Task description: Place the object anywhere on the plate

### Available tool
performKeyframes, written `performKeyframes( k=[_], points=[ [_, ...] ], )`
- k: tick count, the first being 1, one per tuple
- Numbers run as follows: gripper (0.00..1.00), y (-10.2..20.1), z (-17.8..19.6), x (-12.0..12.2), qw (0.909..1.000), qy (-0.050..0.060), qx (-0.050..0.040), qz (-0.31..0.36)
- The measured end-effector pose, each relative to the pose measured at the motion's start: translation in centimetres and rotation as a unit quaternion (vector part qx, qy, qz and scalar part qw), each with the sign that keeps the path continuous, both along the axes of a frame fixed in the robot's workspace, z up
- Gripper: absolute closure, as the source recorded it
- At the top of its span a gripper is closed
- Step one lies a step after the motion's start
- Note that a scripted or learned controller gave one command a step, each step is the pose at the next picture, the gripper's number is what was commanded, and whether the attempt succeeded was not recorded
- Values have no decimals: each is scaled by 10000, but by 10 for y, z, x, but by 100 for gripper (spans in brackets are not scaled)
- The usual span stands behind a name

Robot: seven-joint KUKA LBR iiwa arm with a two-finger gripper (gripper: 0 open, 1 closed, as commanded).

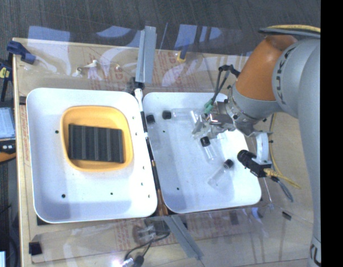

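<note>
The arm (282, 77) reaches in from the right and hangs its tool (211, 121) low over the upper middle of the right bin (177, 193). That placement makes sense, since the clear, dark-capped pieces that appear to be the task's object lie there. One clear piece (206, 143) sits just below the tool, and another (220, 174) lies nearer the bin's lower right. 2 small dark caps (166, 115) rest near the bin's upper left. Glare and transparent plastic crowd the tip, so I cannot tell whether the tool is spread or pressed together, or whether anything sits in it.

The plate (97, 115), yellow-rimmed with a dark ribbed centre, lies in the left bin (82, 199), well apart from the tool and across the divider between the 2 bins. Nothing from the right bin rests on it, so the task looks to be at its picking stage. The carry to the left is not yet done.
</note>
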State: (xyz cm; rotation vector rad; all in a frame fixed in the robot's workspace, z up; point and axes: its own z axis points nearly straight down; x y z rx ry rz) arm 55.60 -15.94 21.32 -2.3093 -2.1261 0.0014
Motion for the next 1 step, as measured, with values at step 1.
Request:
performKeyframes(
  k=[1],
  points=[
    [100,37,31,33,9944,-5,-4,1059]
  ],
)
